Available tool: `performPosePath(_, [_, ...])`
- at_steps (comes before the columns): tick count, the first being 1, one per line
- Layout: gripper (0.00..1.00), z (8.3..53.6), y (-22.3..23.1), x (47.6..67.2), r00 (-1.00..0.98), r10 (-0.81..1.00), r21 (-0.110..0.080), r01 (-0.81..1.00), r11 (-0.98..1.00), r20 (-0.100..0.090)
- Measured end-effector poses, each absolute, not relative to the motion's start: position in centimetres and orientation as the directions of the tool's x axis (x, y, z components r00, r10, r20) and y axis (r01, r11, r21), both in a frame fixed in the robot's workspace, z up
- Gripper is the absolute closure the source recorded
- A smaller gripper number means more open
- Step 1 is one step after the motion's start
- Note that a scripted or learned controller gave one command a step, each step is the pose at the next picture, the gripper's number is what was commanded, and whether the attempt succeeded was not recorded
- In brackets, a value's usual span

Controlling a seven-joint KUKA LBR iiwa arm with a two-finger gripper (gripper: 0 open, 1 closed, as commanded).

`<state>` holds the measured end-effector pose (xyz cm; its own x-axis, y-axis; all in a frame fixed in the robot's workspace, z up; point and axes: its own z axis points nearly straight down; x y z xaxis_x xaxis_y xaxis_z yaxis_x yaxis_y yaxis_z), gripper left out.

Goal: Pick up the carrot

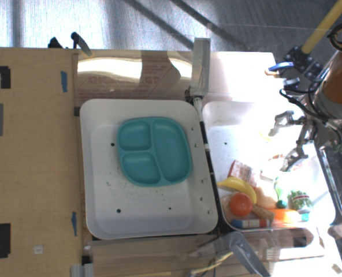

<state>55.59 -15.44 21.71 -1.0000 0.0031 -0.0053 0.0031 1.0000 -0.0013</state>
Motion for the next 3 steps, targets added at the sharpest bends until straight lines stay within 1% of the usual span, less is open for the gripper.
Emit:
performPosePath(1, [0.00,28.8,-11.8,49.5,-0.997,0.075,-0.001,0.075,0.997,-0.014])
performPosePath(2, [0.00,39.5,-13.1,55.2,-0.958,-0.286,-0.007,-0.286,0.958,-0.014])
performPosePath(3, [0.00,44.4,-15.7,58.4,-0.597,-0.802,-0.010,-0.802,0.597,-0.007])
